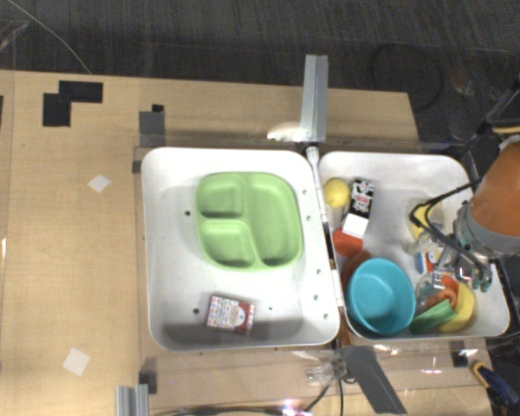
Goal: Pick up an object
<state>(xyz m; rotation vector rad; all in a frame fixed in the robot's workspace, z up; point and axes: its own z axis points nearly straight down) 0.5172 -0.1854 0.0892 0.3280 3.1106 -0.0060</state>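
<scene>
My gripper [439, 267] is low over the right part of the right bin [399, 167], under the grey wrist and orange band. Directly below it lies a heap of small toys: a green piece [429, 315], a yellow banana-like piece [462, 310] and an orange piece [444, 286]. A blue bowl [380, 295] sits just left of the gripper. Further left are a yellow ball [335, 192], a black-and-white box [361, 198] and an orange-red object [347, 243] with a white block on it. Cables hide much of the gripper.
The left bin [169, 250] holds a green divided plate [247, 219] and a small red packet [230, 314]. A metal post [315, 98] stands behind the divider between the bins. Wooden bench top extends to the left.
</scene>
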